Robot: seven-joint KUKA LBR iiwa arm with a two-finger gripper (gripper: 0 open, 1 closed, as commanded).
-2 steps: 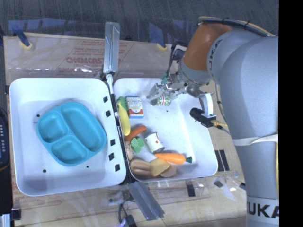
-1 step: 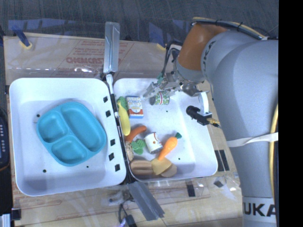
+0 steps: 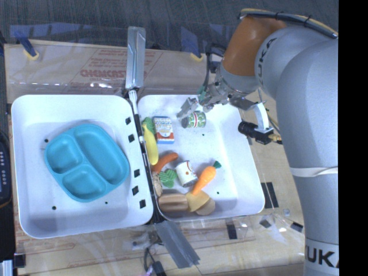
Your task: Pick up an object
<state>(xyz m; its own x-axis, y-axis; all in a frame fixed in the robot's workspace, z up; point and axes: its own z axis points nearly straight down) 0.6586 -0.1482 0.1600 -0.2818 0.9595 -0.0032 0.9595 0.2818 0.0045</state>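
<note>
— So where's the gripper (image 3: 190,109)?
— Over the right bin (image 3: 244,154), at its far end, just beside a small can (image 3: 198,119).
— Holding it?
— Can't tell; the fingers are too blurred to read. The can lies apart from the other toys; a blue tray (image 3: 86,161) fills the left bin (image 3: 34,211).

Two white bins (image 3: 34,223) sit side by side on the bench (image 3: 69,62).

One fixed camera looks down at a slant from above the worktop (image 3: 75,56), near enough to take in both bins (image 3: 34,211), with the arm (image 3: 299,96) entering from the right.
</note>
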